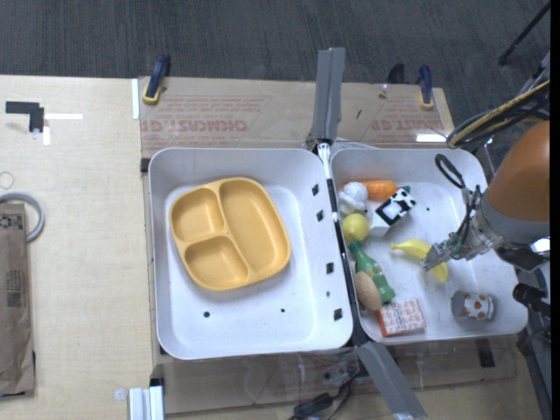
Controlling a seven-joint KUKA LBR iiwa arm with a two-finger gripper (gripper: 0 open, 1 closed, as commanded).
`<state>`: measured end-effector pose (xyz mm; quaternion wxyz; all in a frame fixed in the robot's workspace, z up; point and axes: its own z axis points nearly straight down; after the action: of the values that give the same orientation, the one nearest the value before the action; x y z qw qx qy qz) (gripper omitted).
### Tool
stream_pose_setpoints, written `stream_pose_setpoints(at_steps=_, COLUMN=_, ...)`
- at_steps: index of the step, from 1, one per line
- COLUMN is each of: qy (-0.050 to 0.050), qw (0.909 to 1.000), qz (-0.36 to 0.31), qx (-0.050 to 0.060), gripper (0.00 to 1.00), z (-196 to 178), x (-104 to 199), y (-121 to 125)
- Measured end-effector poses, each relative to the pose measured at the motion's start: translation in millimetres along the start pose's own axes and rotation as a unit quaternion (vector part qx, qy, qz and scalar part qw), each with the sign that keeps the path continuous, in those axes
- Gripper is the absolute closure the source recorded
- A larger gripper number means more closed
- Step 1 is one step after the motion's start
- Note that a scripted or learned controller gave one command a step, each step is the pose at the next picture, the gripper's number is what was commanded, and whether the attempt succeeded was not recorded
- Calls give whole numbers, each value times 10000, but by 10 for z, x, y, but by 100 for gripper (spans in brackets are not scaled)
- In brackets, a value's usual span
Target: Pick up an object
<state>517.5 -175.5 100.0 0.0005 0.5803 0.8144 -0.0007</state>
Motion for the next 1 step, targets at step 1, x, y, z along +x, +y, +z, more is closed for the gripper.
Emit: stream_pose_setpoints(at_steps=1, qy=-2, qw=9936, qz=1128, qx=4, gripper=100, z=-915, x=122, y=571)
